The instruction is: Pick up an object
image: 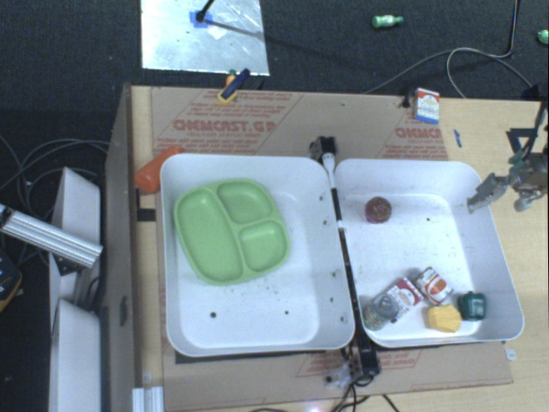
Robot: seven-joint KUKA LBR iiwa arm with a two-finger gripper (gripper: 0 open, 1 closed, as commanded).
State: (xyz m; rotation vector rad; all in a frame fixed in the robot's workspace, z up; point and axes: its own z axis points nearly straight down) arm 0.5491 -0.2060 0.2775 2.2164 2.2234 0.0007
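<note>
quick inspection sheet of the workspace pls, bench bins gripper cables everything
surface: cardboard-covered bench bearing left bin and right bin
job's things: right bin holds brown round item, red-white packet, yellow block, green item, clear wrapped item
clutter: green divided tray in left bin; small box on bench
grippers: gripper at right bin's right rim, jaws unclear
cables: cable on floor
surroundings: metal sheet; green bottle

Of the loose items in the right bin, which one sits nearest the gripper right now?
The dark red round item, alone in the far part of the right bin. It lies closest to the gripper; the others cluster at the near edge.
</note>
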